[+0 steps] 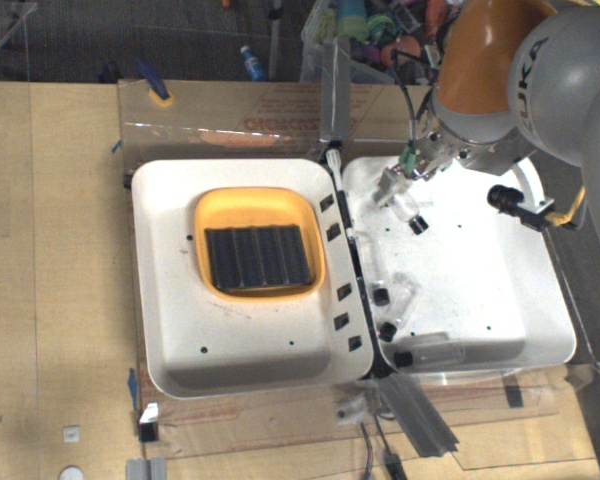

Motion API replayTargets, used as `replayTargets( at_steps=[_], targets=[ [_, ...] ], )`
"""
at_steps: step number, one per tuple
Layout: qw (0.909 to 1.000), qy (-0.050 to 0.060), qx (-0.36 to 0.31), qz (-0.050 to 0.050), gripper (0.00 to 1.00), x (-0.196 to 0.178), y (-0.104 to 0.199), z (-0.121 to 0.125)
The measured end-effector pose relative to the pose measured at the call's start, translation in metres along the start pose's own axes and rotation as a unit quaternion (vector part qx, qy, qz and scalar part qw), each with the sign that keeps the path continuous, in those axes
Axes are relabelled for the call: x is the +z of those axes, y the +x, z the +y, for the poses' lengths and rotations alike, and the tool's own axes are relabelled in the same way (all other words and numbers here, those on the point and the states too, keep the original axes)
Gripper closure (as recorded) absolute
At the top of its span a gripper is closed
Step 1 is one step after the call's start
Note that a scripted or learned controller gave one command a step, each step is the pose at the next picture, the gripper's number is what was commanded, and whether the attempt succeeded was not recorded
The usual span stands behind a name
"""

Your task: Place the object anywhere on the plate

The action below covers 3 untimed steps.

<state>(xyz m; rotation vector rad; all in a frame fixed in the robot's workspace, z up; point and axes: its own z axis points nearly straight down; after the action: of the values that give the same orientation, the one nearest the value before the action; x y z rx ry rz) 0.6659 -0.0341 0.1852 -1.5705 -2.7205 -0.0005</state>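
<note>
- Camera view shows the dark ribbed object (258,258) lying flat in the middle of the orange plate (212,210), with all its edges inside the plate's rim.
- It lies well apart from the gripper (405,193): away to that gripper's left in the picture, on the other side of the divider (345,258), and a little nearer to the bottom edge of the picture.
- I judge that the object rests there because the plate is its goal; from how it lies, the placing seems already done.
- The plate sits in the left bin (170,353), also well to the left of the gripper.
- The gripper hangs over the far left corner of the right bin (480,308), just beside the divider.
- Whether it is released or clenched I cannot tell, since its end is pale against the white bin.
- I see no ribbed object at the gripper.
- The orange band (480,43) of the arm is above and to the right of the gripper, as the arm comes in from the right.
</note>
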Motion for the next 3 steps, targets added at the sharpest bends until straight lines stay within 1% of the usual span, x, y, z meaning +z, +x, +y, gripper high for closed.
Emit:
replayTargets(
  at_steps=[1,2,3],
  targets=[
    [1.0,0.0,0.0,0.0,0.0,0.0,0.0,0.0],
    [0.9966,-0.002,-0.082,-0.003,0.0,-0.021,-0.034,-0.018],
    [0.9807,-0.001,-0.195,-0.001,0.0,-0.003,-0.065,-0.038]
  ],
)
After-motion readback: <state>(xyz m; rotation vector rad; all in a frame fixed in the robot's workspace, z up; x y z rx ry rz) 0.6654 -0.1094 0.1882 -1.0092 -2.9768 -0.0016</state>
